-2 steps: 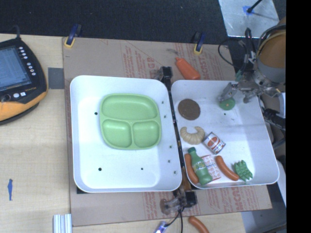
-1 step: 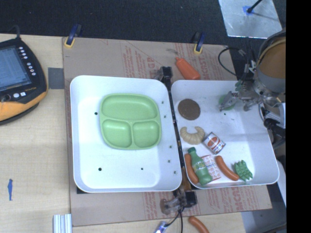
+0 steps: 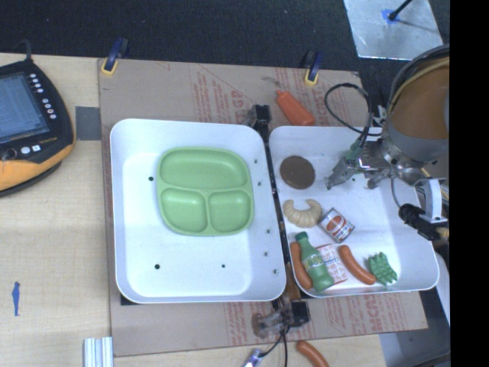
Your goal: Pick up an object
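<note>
A: Item one, printed matter on the cardboard sheet point(image 3: 191, 90) under the bins?

B: Faint red lettering, upper centre of the frame and again along the bottom edge. Too blurred to read.

A: Item two, the small can point(image 3: 336, 225), right of centre?

B: Red and white label. No words can be made out.

A: Item three, the green bottle point(image 3: 313, 262), lower right?

B: Carries a label, illegible. The red and white packet point(image 3: 333, 264) just beside it likewise.

A: Item four, the handheld pendant point(image 3: 27, 128), far left?

B: Lit screen and a column of buttons; nothing readable.
</note>
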### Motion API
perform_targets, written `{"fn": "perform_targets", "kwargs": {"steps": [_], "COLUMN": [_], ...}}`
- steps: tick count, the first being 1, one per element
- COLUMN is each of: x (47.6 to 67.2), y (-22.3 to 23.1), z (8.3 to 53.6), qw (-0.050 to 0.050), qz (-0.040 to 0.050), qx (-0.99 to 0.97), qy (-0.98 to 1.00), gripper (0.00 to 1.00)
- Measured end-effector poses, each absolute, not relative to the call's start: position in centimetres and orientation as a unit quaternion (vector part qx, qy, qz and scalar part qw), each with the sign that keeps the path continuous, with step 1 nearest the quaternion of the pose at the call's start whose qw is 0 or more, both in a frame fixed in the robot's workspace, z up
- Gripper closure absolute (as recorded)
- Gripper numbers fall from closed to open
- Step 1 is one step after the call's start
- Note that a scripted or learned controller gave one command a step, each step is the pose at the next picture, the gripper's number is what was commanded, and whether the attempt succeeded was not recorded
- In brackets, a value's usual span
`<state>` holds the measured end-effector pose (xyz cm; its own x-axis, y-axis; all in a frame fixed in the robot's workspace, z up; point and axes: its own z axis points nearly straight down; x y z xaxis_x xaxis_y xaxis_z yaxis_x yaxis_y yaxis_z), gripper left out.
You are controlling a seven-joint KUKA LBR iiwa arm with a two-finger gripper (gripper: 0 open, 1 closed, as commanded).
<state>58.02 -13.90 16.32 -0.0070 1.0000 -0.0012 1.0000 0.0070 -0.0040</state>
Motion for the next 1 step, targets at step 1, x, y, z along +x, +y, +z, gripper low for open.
{"fn": "perform_targets", "kwargs": {"steps": [1], "x": [55.05], "y": [-12.36], "z": [9.1], "qw": [0.001], "qz": [0.0021], "qx": [-0.705], "qy": [-0.709], "gripper": [0.0]}}
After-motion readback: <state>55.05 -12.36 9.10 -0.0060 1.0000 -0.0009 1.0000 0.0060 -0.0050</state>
